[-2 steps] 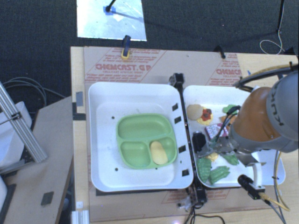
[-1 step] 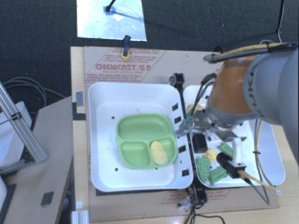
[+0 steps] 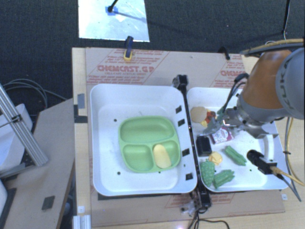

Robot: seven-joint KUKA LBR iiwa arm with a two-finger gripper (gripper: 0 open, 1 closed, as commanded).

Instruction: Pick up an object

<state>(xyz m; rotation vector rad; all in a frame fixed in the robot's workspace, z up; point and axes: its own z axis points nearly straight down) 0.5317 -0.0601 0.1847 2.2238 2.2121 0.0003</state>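
My gripper (image 3: pixel 218 126) hangs low over the left part of the right bin (image 3: pixel 267 182), with the arm reaching in from the right. Just below it lies a pink and white packet (image 3: pixel 222 136); whether they touch I cannot tell. A tan round piece (image 3: pixel 198 113), a small red piece (image 3: pixel 210 114) and a small yellow piece (image 3: pixel 205 124) lie to the gripper's left. A black block (image 3: pixel 203 146) sits near the divider. Toward the front are a yellow lump (image 3: pixel 215 158) and three green pieces (image 3: pixel 235 155) (image 3: pixel 207 171) (image 3: pixel 223 177).
The left bin (image 3: pixel 107 175) holds a green divided plate (image 3: pixel 143 130) with a yellow item (image 3: pixel 162 156) in its front right compartment. A ridge with black clips (image 3: pixel 186 128) separates the bins. Both bins rest on a cardboard sheet (image 3: pixel 143 66).
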